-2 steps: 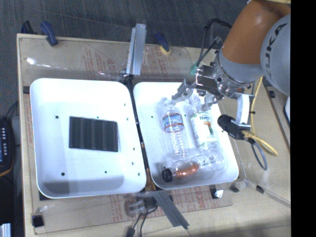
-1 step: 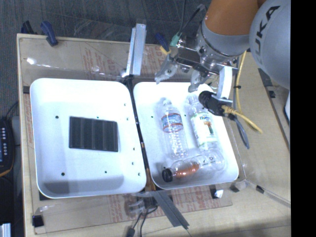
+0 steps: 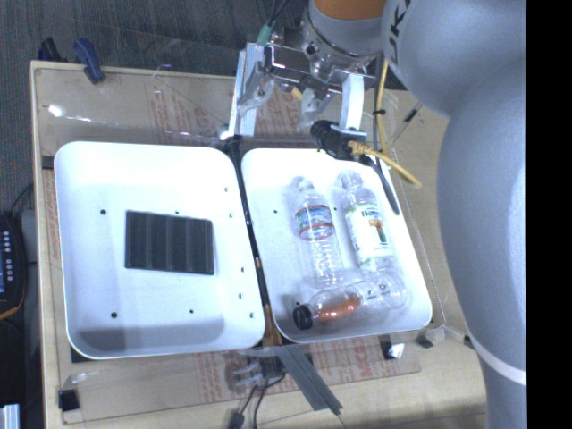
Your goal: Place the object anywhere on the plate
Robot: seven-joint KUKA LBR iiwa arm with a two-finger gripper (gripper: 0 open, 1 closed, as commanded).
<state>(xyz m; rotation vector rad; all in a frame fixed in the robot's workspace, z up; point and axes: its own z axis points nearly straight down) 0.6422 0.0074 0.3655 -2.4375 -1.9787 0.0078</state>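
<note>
Two white bins sit side by side on the worktop, three bottles lying loose in the right bin, the dark plate awaiting them left, end effector empty, fingers apart

gripper hung above the far rim between bins, nothing between its fingers | left shallow white bin held a dark ribbed rectangular plate | right shallow white bin held three clear plastic bottles
</note>
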